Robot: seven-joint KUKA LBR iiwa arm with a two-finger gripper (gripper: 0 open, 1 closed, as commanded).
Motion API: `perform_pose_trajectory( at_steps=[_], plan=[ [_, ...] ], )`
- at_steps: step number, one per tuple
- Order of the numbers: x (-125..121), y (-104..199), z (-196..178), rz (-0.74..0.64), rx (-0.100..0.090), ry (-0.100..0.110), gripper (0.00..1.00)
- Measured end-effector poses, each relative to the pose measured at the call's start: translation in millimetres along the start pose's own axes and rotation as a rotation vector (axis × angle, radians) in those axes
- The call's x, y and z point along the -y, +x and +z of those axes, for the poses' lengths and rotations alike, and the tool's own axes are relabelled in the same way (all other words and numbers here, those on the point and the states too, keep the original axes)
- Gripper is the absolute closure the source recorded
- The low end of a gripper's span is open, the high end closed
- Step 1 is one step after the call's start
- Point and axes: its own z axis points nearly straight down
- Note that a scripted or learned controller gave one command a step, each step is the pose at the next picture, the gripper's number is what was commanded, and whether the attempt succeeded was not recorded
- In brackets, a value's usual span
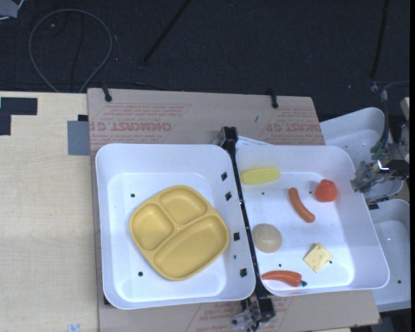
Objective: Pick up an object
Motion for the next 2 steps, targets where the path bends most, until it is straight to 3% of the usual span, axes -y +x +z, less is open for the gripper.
perform_pose_trajectory(
  at_steps=[2],
  plan=[
    [-28, 107, 35, -0.003, -0.004, 0.009, 1.00]
  ],
)
